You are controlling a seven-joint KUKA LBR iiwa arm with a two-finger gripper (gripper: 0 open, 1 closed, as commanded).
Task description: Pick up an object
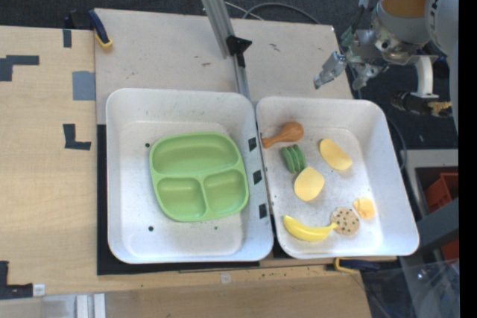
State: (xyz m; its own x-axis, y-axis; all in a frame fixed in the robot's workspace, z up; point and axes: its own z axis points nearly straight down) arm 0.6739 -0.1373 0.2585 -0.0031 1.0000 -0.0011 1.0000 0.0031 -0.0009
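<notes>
We see the gripper point(344, 74) hovering above the right bin's point(387, 160) far rim with its fingers spread and nothing between them, presumably poised to descend, while the candidates, among them a banana point(307, 229) and cookie point(344, 220), lie loose inside.

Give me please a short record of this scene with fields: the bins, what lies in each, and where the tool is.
left bin: holds a green plate with three compartments
right bin: holds toy food
toy food: drumstick, green vegetable, two yellow pieces, banana, cookie, small orange piece
tool: above the bench, beyond the right bin's far rim, holding nothing
</notes>
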